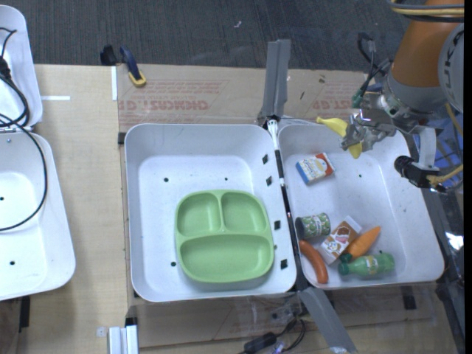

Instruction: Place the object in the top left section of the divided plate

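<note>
**Banana lifted, plate still bare**

Camera view: you have the gripper over the far edge of the right bin, and the banana sits between its fingers, so the pick looks done. The fingers are closed in on the fruit's right end; the rest sticks out to the left, towards the divider between the bins.

What is left, as you can judge it, is the whole carry: across to the left bin, where the green plate lies with all three sections bare. Your target is the far-left section, well apart from the banana.

The banana is yellow, curved and small, with one tip hanging below the fingers. The hold is near its end, so it may swing or slip.
</note>
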{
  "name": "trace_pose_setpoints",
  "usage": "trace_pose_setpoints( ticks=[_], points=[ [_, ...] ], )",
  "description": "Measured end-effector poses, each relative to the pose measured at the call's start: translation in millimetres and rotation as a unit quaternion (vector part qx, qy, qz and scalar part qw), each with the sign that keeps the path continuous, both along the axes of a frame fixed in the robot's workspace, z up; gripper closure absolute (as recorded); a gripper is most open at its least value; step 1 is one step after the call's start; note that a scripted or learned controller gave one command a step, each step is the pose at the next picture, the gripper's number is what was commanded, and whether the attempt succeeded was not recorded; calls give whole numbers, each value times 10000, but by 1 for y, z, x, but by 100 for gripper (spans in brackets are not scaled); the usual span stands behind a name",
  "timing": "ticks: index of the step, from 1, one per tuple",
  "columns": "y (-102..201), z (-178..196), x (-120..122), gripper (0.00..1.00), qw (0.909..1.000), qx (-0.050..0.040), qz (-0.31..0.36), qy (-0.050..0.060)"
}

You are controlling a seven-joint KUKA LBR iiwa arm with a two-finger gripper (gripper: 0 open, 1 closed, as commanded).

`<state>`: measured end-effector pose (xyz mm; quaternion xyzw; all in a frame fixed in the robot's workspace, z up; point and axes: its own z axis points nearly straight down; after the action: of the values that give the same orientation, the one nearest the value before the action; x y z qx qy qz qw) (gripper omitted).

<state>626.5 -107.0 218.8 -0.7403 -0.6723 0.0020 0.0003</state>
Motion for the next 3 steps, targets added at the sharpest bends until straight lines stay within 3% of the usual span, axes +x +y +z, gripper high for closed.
trace_pose_setpoints(
  ticks=[1,2,3],
  points=[
    [60,-19,32,100,9997,4,246,-2],
    [153,23,28,100,9982,5,603,-11],
    [213,35,-47,100,9939,5,1101,3]
  ],
)
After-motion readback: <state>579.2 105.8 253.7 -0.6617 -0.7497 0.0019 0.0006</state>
